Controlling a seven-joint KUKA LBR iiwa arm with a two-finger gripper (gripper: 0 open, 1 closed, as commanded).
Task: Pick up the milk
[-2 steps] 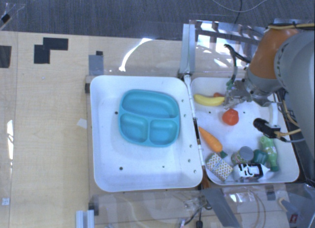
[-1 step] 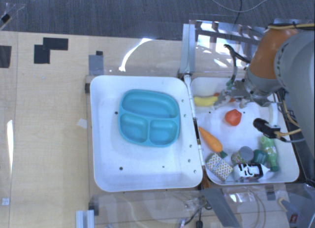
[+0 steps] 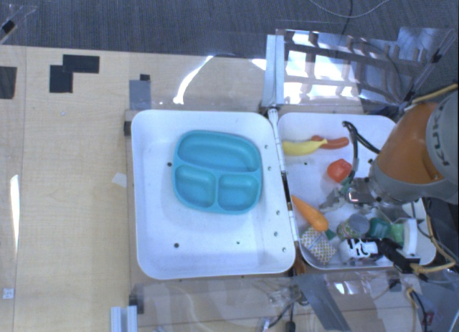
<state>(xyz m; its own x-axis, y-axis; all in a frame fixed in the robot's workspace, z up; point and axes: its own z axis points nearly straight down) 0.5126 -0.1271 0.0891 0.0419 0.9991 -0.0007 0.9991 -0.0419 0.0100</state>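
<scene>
The milk (image 3: 360, 247), a small white pack with black markings, lies near the front wall of the right bin (image 3: 315, 124). A green and white piece (image 3: 393, 231) lies right beside it. My gripper (image 3: 346, 196) hangs low over the middle of this bin, just behind the milk and apart from it, between a red fruit (image 3: 339, 171) and the milk. The grey arm with its orange band (image 3: 407, 155) comes in from the right and hides the bin's right side.
The right bin also holds a banana (image 3: 304, 147), a red chilli (image 3: 334, 143), a carrot (image 3: 310, 214) and a checkered item (image 3: 319, 246). A blue divided plate (image 3: 217, 171) sits in the left bin (image 3: 154, 201). A black cable (image 3: 356, 139) loops near the wrist.
</scene>
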